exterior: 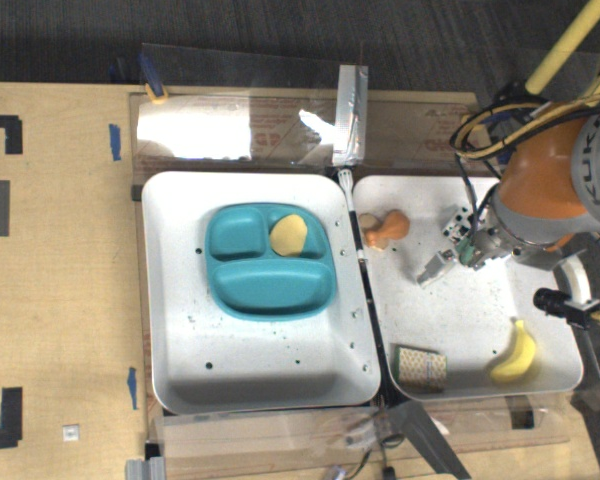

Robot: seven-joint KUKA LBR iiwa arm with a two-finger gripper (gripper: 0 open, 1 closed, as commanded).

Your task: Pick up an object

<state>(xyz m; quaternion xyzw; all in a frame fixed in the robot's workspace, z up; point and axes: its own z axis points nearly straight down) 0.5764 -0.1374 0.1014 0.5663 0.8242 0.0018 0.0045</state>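
My gripper (442, 250) hangs over the middle of the right bin (560, 378), reaching in from the right under the arm's orange band. It is open, with bare bin floor between its fingers. An orange toy (384, 228) lies just left of the gripper, near the bin's upper left corner and apart from it. At the lower right sits a yellow banana (516, 354), and a patterned block (421, 365) rests by the front wall. In the left bin (180, 348), a teal divided plate (270, 286) carries a round yellow object (289, 235) in its upper right compartment.
The wall between the two bins (364, 288) runs just left of the orange toy. Cables and a yellow pole (570, 30) hang above the arm at the upper right. A clear plastic sheet (250, 118) stands behind the bins.
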